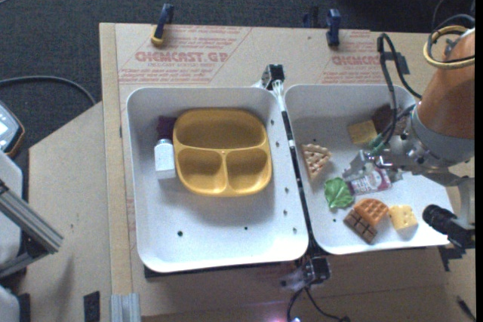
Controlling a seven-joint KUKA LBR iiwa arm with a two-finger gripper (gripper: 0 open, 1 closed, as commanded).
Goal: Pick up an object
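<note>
Toy waffle (367, 217) and cheese (402, 217) were seen at the right bin's (321, 105) six o'clock edge; the tool (375, 164) was lowered onto a packet (371, 180) at centre, presumably for grasping; its state could not be told.

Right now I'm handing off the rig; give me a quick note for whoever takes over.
Pincer: low in the right bin, over a small packet; grip unclear.
Right bin: pizza slice, green leaf, waffle, cheese wedge, yellow block.
Left bin: yellow divided plate, small white bottle.
Done: nothing visibly lifted.
Left: secure one object and raise it.
</note>
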